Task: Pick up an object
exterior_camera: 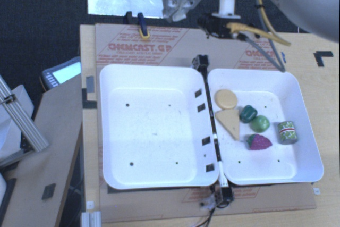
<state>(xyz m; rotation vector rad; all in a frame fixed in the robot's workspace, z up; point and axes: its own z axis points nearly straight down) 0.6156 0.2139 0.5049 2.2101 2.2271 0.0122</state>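
I log six toy foods in the right bin (305,130), including a cheese wedge (229,122). My claw (175,10) hangs beyond the bins; whether it is spread, I cannot tell.

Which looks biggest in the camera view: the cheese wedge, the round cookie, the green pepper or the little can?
1. Cheese wedge
2. Round cookie
3. Little can and green pepper: too alike to rank.

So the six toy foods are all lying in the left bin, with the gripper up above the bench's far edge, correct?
Not quite: the camera view shows the toy foods lying in the right bin, not the left bin. The gripper is indeed up above the bench's far edge.
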